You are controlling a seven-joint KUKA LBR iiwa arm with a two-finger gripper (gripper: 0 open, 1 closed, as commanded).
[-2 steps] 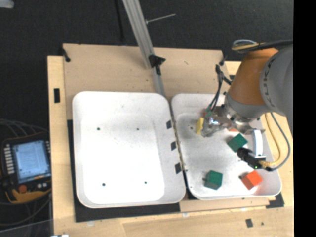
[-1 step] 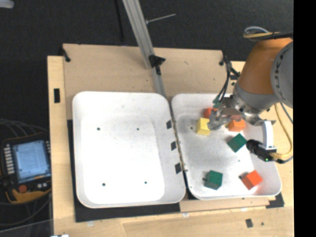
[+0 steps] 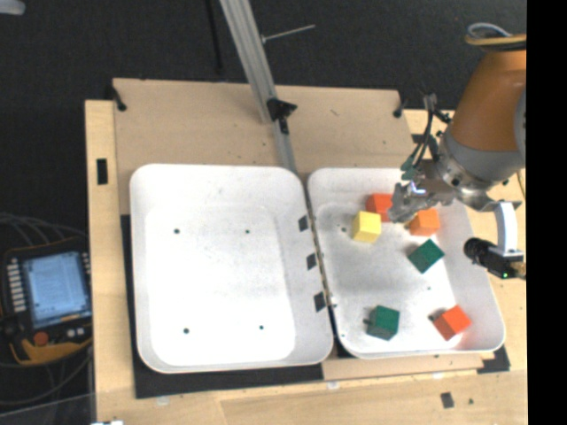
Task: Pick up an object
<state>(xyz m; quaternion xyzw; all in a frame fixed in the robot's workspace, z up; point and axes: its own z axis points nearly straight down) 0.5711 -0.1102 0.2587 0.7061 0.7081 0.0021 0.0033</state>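
Observation:
Several small blocks lie in the right bin (image 3: 350, 335). A yellow block (image 3: 366, 227) sits near its upper left, with an orange block (image 3: 379, 204) just above it. Another orange block (image 3: 427, 220) lies to the right of these. My gripper (image 3: 405, 207) hangs low between the two orange blocks, reaching in from the right; its fingers are too small and dark to read. Lower down sit a green block (image 3: 425, 257), a second green block (image 3: 384, 321) and an orange-red block (image 3: 451, 321).
The left bin (image 3: 155, 193) lies beside the right one, with a slanted metal pole (image 3: 251, 51) rising behind their shared edge. A tablet device (image 3: 53, 290) sits off the bench at the left. A black fixture (image 3: 485, 253) projects over the right bin's right rim.

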